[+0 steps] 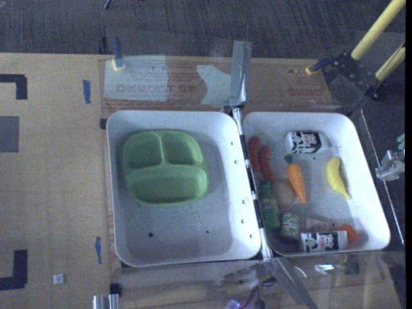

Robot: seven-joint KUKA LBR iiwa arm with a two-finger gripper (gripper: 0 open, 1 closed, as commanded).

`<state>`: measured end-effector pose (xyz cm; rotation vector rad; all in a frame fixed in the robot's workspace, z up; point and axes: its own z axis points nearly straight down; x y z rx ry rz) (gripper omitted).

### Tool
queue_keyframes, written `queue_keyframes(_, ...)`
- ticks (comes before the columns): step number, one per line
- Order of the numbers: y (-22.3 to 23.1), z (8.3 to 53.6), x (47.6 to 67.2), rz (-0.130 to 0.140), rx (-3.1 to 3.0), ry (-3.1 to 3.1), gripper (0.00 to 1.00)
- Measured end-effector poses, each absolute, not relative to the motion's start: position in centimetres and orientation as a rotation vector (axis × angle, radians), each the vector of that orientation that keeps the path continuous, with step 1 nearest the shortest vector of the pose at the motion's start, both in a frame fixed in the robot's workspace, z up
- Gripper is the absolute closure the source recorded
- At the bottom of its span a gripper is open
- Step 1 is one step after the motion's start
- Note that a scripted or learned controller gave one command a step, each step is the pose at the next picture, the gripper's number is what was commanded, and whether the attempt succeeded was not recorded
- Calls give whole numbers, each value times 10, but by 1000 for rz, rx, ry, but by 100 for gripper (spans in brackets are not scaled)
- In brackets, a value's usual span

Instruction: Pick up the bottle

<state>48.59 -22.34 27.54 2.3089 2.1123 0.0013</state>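
Grey gripper (pixel 391 163) hung just outside the right bin's (pixel 358 138) right rim, holding nothing visible; open or clenched, I could not tell. The green bottle (pixel 268 209) lay along that bin's left wall.

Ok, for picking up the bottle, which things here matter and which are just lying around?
For the job: dark green bottle, apparently the one along the left wall of the right bin.
Just lying about: green divided plate in the left bin, carrot, banana, sausages, far milk carton, near milk carton.
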Motion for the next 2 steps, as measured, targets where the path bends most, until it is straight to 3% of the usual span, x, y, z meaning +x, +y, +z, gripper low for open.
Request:
queue_keyframes(1, -225, 285, 486, 0, 2308, 2110, 100)
queue_keyframes(2, -190, 365, 487, -2, 2396, 2031, 100)
